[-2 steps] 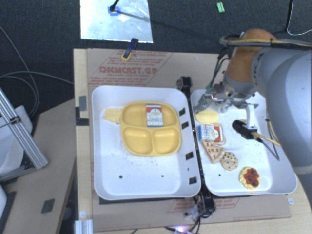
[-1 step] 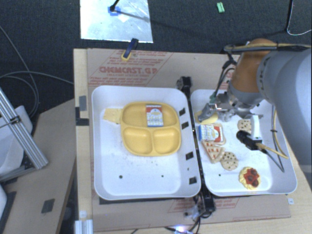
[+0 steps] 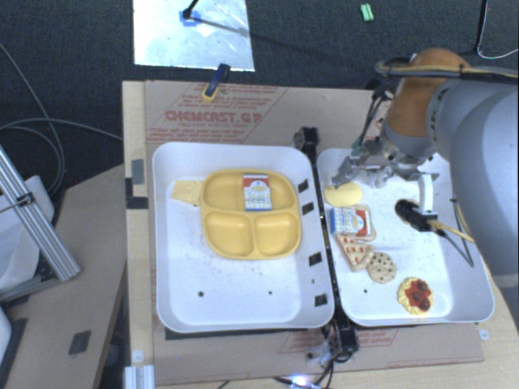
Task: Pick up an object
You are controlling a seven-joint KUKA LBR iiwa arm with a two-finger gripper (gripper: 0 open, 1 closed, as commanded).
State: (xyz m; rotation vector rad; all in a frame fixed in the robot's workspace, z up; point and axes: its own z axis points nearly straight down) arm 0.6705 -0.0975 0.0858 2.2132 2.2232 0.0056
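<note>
Gripper [image 3: 350, 173] is recorded low over the back left corner of the right bin [image 3: 458, 286], carried on the grey arm [image 3: 474, 144] that is reached in from the right. Whether it is open or closed cannot be told from this slant. Nothing is seen held in it.

Left bin [image 3: 243, 302]: the middle is taken up by a yellow divided plate [image 3: 243, 229]. A small red-and-white carton [image 3: 256, 193] is laid flat in its back compartment. A pale yellow slab [image 3: 186, 191] is set on the bin floor against the plate's back left rim.

Right bin: the small items are strung in a loose line down the left side, so the floor towards the right is left bare. A blue-and-red packet [image 3: 353, 221] lies flat near the dividing wall. A waffle-patterned wedge [image 3: 354, 251] is placed just in front of it. A round red-topped piece [image 3: 416, 295] sits nearest the front rim, with a speckled cookie [image 3: 380, 267] between it and the wedge.

The pale yellow oval piece [image 3: 345, 194] lies at the back of the line, touching or nearly touching the packet. It sits just in front of the gripper, so it is judged the likeliest pick. Contact with it cannot be confirmed.

The pick is judged not yet made. The nearby wall and the adjoining packet are noted as likely obstacles to a clean closure.
</note>
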